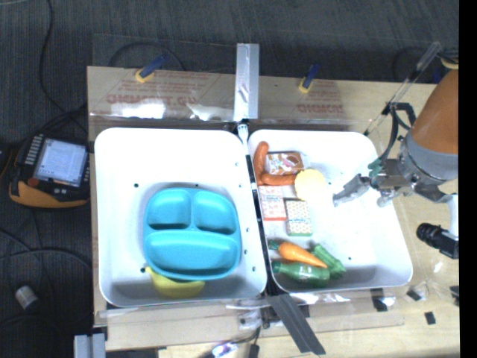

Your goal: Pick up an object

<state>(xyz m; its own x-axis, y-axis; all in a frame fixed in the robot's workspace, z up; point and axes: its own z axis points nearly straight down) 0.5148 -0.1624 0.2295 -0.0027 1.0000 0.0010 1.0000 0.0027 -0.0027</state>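
The surface [417,95] carries two white bins. The left bin [119,170] holds a blue divided tray [192,233] at centre, with a yellow thing [175,286] half hidden under the tray's lower edge. The right bin [373,259] has its toys crowded along its left side: a sausage [261,160] and a small packet [285,161] at the top, a pale yellow piece [311,181] below them, two small boxes [285,209] in the middle, and a carrot [299,253] lying on a green vegetable [305,273] at the bottom.

The arm enters from the right of the frame, and its pincer [350,192] hangs above bare bin floor, just right of the pale yellow piece. It looks released, one finger plainly showing, with nothing between the fingers.

I judge this the approach step: no object is taken yet. The next move calls for shifting left over a toy and lowering. The second finger and the pincer's height above the bin are hard to make out.
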